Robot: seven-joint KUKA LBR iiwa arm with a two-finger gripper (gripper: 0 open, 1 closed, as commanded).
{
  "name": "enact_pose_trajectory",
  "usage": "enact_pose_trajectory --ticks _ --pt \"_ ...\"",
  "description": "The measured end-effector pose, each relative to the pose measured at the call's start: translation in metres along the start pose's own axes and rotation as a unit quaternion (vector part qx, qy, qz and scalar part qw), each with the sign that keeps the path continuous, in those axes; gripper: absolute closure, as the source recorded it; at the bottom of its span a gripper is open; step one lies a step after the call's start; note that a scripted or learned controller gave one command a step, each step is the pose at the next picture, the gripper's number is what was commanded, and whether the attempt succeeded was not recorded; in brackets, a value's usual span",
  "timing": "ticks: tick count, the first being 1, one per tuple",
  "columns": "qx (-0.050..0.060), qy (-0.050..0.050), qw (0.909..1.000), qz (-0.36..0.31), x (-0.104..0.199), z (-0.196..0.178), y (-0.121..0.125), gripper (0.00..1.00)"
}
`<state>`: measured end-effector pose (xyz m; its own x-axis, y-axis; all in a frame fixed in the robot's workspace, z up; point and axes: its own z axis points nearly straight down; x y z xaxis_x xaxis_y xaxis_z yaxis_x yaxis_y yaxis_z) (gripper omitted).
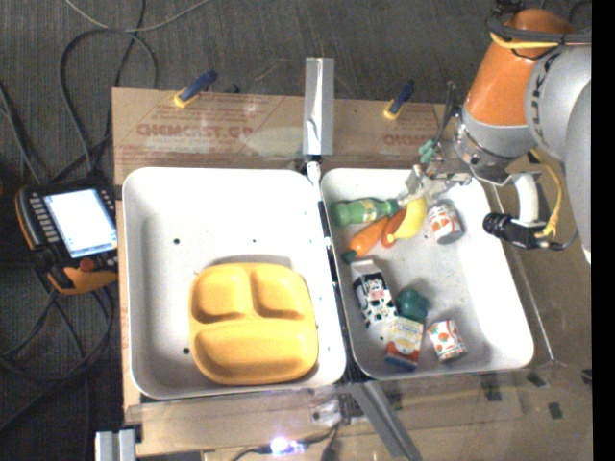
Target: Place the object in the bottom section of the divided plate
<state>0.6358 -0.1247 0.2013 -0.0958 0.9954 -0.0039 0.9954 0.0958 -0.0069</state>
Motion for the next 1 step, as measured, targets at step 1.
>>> enact_pose_trajectory --ticks 1 --pt "0.001 0.002 0.9994 -0.035 0.0960 0.0220 -0.0650 1.00"
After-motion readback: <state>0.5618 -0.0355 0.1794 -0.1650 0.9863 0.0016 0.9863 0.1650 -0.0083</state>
